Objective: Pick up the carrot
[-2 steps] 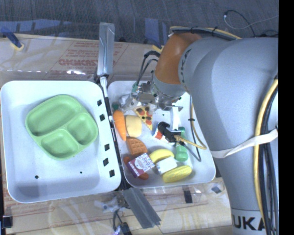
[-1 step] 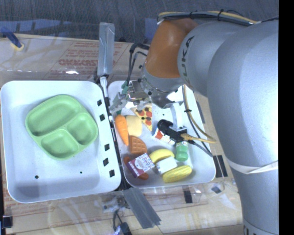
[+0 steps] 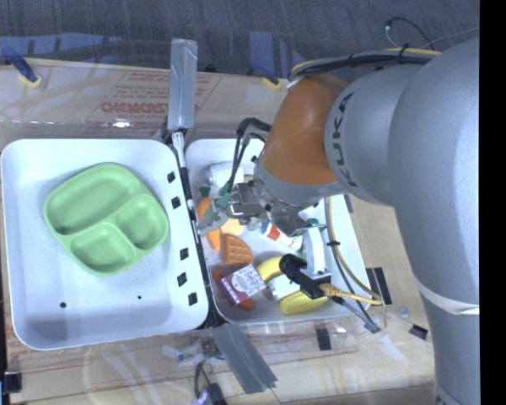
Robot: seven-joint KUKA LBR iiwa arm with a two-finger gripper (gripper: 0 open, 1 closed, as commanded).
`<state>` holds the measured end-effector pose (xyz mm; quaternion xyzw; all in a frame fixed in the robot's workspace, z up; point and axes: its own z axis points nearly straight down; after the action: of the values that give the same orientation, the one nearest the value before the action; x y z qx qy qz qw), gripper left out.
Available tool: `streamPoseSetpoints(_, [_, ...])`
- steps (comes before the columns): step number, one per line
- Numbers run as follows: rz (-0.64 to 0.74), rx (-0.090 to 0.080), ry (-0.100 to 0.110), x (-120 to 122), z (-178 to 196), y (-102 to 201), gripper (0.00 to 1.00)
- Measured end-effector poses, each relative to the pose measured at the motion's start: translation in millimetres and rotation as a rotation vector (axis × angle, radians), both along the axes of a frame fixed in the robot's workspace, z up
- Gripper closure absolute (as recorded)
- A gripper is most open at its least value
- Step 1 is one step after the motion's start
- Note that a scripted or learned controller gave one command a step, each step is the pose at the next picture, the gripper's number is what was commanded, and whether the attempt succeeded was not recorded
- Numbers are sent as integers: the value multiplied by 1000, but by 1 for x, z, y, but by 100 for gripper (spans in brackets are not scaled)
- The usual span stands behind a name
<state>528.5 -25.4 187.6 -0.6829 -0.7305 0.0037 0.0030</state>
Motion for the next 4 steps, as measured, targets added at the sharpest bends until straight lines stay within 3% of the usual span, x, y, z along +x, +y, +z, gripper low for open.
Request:
streamPoseSetpoints(1, [-12,0,-2,11,0,-37,0])
streamPoseSetpoints(2, [-55,-1,-2,28,0,-11,0])
streamPoseSetpoints(3, [-56,-1,-3,28,0,-12,0])
streamPoseSetpoints(4, [-76,-1,1,9,-1,-16,0])
